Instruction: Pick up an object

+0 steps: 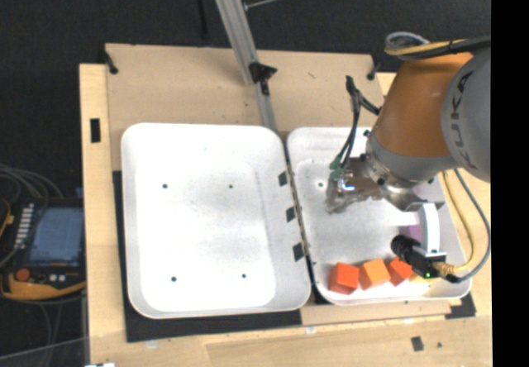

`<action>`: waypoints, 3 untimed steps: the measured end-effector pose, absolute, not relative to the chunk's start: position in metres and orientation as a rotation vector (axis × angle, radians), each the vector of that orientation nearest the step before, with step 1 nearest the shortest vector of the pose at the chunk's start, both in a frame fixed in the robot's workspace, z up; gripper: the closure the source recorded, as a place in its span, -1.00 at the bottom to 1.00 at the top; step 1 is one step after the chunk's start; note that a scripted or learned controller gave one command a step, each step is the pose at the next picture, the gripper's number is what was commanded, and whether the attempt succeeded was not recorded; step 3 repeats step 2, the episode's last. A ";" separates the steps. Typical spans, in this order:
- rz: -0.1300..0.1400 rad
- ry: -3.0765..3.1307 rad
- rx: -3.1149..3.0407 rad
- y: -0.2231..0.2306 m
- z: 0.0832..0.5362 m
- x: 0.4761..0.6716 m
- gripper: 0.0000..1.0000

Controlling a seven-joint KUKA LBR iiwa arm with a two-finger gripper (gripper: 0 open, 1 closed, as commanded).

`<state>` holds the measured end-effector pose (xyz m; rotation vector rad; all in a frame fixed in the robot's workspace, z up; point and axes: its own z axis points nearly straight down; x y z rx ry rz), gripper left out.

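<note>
Row of orange blocks (374,274) lay in the right bin (364,229), along its lower edge and toward its lower right corner. Three pieces side by side, touching or nearly so; the one nearest the bin's middle was redder, the centre one paler. All rested on the bin floor.

Gripper (339,192) hung over the same bin, in its upper left part, near the edge shared with the left bin (207,216) and well apart from the blocks. Whether it was open or closed could not be told from this slant.

Arm (421,121), grey with an orange band, covered the right bin's upper right corner.

Left bin bore a few dark specks. Both bins sat on a pale wooden bench (182,80). A metal rail (235,18) ran aslant from the top of the view down to the gap between the bins. A pendant with a blue screen (54,237) lay beyond the bench's left edge.
</note>
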<state>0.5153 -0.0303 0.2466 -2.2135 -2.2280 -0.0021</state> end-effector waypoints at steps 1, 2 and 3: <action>0.000 -2.227 -2.213 0.020 0.234 0.512 1.00; 0.001 -2.228 -2.211 0.075 0.226 0.501 1.00; 0.001 -2.228 -2.211 0.075 0.226 0.501 1.00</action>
